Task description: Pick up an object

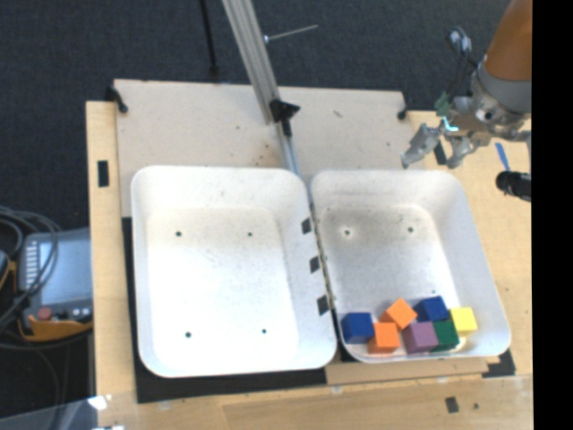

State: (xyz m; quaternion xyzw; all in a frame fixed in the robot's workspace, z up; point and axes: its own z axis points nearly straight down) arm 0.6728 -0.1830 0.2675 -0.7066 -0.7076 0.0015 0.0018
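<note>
Several small coloured blocks lie clustered in the near right corner of the right bin (466, 213): a blue block (357, 327), two orange blocks (401, 313) (386, 335), a purple block (419, 337), a green block (446, 334), a second blue block (432, 309) and a yellow block (464, 320). My gripper (432, 148) hangs above the far right edge of that bin, well away from the blocks. Its fingers are spread apart with nothing between them.
The left bin (143, 240) sits beside the right one, divided by a strip with black clips (315, 264). A slanted aluminium post (255, 52) rises behind the bins. A pendant with cables (49, 280) lies off the bench at left.
</note>
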